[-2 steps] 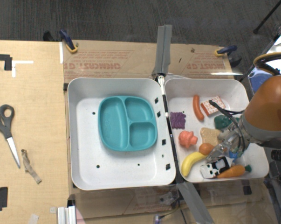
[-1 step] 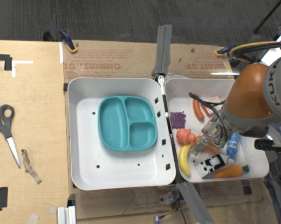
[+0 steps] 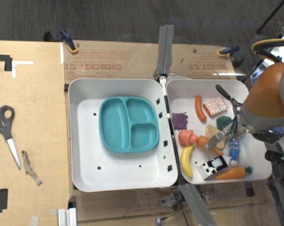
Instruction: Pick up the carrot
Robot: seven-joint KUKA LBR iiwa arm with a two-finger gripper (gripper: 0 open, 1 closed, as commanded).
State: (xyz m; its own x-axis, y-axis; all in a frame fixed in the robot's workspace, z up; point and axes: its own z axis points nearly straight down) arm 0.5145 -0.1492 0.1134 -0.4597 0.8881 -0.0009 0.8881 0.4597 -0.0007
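The carrot (image 3: 230, 173) is orange with a green top at its right end and lies flat along the front wall of the right bin (image 3: 189, 84). My gripper (image 3: 216, 141) hangs low over the middle of that bin, behind and slightly left of the carrot and apart from it. It is over a tan round piece (image 3: 211, 130) and a small orange item. The grey wrist with its orange band (image 3: 269, 95) reaches in from the right.
Crowding the right bin are a banana (image 3: 186, 160), a black-and-white item (image 3: 213, 165) touching the carrot's left end, a blue item (image 3: 233, 151), a green item (image 3: 223, 122), purple grapes (image 3: 180, 120), a sausage (image 3: 199, 108) and a red box (image 3: 215, 107). A teal divided plate (image 3: 129, 124) fills the left bin.
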